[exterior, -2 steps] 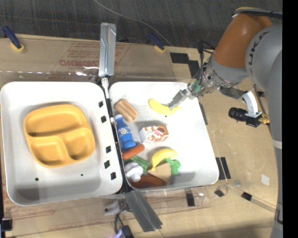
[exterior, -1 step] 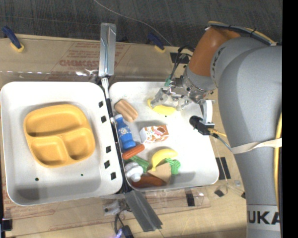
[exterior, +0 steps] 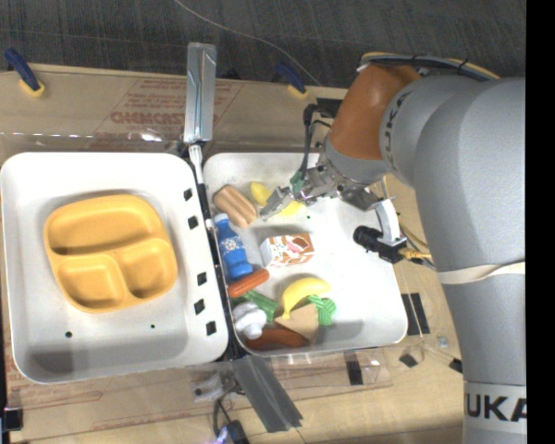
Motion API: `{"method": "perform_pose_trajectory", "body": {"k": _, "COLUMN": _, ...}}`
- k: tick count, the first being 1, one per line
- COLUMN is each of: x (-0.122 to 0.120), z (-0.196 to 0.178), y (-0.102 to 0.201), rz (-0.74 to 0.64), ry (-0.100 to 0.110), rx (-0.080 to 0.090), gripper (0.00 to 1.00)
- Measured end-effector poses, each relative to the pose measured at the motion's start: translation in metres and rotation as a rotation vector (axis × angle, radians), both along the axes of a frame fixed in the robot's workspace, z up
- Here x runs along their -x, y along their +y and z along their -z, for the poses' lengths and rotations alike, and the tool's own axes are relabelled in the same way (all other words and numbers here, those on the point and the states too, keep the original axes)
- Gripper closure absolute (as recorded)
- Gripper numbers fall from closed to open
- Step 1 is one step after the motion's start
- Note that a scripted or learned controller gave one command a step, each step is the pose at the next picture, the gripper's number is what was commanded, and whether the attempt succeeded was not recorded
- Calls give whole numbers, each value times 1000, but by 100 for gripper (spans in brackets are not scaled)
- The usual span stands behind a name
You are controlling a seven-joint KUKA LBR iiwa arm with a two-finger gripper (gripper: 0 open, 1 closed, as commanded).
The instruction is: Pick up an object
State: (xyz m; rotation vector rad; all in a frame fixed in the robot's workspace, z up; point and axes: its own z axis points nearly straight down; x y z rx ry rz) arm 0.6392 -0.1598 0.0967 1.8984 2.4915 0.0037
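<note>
Arm reaches in over the right bin, gripper low near that bin's far-left corner. Fingers look nearly together on something small and yellow, but whether they clamp it: cannot tell. Hot dog bun lies just left of the gripper, long axis slanting from the bin's far-left toward its centre. Blue bottle sits along the bin's left wall, long axis parallel to that wall, cap toward the far side. Small carton near bin centre. Banana and green piece toward the bin's near side. Left bin, beside the right bin, holds a yellow divided tray.
</note>
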Motion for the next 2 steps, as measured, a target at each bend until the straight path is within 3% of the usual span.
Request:
{"method": "perform_pose_trajectory", "body": {"k": 1, "x": -18, "z": -2, "y": 27, "rz": 328, "ry": 14, "rx": -4, "gripper": 0}}
{"method": "perform_pose_trajectory", "body": {"k": 2, "x": -20, "z": -107, "y": 19, "rz": 460, "ry": 5, "rx": -5, "gripper": 0}}
